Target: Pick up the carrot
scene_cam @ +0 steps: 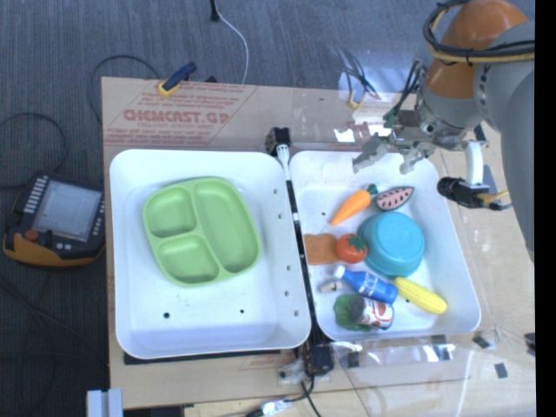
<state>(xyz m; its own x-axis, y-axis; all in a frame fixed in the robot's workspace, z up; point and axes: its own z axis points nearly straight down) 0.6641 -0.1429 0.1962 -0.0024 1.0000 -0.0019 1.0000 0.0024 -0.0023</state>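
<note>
Upper middle of the right bin: carrot lies flat on the bin floor, orange body pointing lower left, green top toward upper right, near a watermelon slice. Blue bowl and tomato sit just below it, not clearly touching

Gripper hovers above the bin's upper edge, up and right of the carrot, fingers spread wide, nothing between them. Pick not yet started by the look of it

Handling guess: looks like a toy, so probably light, rigid, smooth plastic, likely a bit slippery. Tapered shape means a pinch near the tip would likely squirt out. Best bet is to grip across the thick half near the green top, fingers square to the long axis. Bare floor on the carrot's upper left side; lower right is tighter because of the bowl

Left bin has a green divided plate, not relevant
</note>
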